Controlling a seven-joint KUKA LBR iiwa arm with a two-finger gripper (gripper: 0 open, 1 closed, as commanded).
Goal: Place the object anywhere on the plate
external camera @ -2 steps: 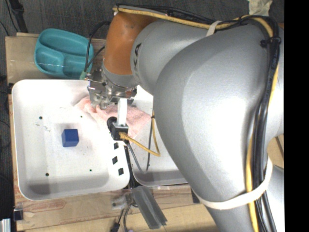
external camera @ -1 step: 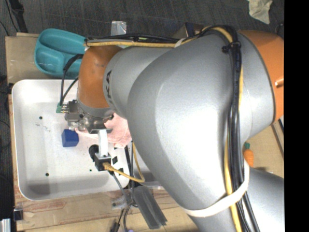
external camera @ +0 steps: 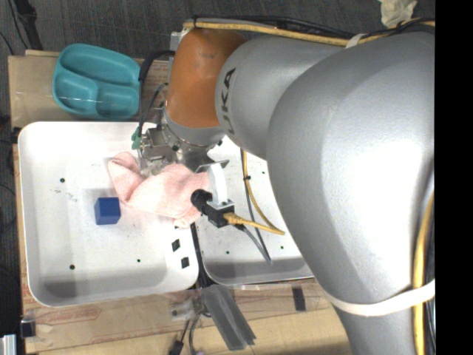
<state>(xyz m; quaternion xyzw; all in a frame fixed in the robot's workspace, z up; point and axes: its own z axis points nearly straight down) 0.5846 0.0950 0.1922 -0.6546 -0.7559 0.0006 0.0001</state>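
A teal divided plate (external camera: 96,80) rests on the bench just beyond the far edge of the left bin (external camera: 44,161). Inside that bin lies a crumpled pink cloth (external camera: 159,191), spread from the bin's middle toward its right wall. A small blue cube (external camera: 107,210) sits to the left of the cloth, a short gap away from it. My gripper (external camera: 151,152) hangs below the orange wrist band and is down at the cloth's upper edge, where its tip meets the fabric. The arm's wrist hides the far right part of the cloth.
The big grey arm covers most of the right bin (external camera: 251,261). A yellow cable (external camera: 259,228) and a black connector (external camera: 211,207) hang over the wall between the two bins. The left bin's front and left floor lie bare.
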